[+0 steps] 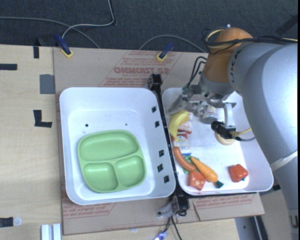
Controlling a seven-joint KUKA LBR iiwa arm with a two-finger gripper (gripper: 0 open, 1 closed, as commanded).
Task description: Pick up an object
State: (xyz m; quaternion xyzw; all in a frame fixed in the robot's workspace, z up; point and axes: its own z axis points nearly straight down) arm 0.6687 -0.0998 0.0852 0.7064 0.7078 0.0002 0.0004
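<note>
Cardboard covers the bench under two white bins — the left bin [70, 104] holds a green divided plate [111, 160]. Over the right bin [257, 176] the gripper [202, 106] hangs low beside a banana [177, 122]; its opening I cannot tell. Nearby lie a hot dog [182, 160], carrot [205, 170] and red pepper [238, 172].

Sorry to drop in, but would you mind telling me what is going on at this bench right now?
A grey robot arm reaches in from the right, its gripper low over the far end of the right bin, close beside a banana. Nothing visibly sits between its fingers. Nearer the front of that bin lie a sausage, a carrot and a small red toy. The left bin holds a green divided plate.
</note>
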